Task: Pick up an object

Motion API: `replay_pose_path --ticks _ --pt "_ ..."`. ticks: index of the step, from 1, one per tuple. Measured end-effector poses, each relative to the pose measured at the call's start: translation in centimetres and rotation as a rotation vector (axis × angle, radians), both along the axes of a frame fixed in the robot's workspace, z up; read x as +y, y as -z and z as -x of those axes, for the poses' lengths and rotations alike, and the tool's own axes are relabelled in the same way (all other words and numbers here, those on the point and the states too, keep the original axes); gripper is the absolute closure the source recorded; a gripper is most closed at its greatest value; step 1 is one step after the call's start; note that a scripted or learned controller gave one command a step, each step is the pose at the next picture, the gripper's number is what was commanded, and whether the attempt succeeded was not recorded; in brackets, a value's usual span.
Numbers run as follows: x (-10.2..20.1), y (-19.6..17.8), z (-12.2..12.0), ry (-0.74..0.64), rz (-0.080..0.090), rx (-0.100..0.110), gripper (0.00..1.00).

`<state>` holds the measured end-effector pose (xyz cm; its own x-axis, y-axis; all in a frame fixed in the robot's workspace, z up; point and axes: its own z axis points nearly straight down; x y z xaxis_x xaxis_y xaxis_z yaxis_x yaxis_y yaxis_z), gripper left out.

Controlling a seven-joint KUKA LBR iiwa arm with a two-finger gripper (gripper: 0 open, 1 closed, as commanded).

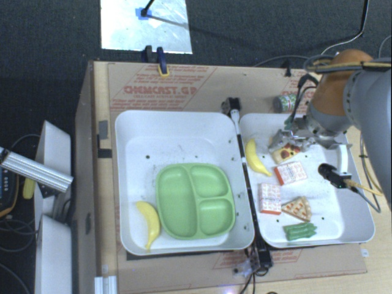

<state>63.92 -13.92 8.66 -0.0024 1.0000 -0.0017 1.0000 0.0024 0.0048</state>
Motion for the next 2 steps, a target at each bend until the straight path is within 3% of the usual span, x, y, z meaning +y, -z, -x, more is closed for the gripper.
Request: replay_pose_path --ticks 1,2 --pt "-0.01 -1.15 -0.12 -0.003 0.001 -0.004 1.0" --pt "-0.01 -1.14 -0.12 -0.003 0.001 -0.004 0.0"
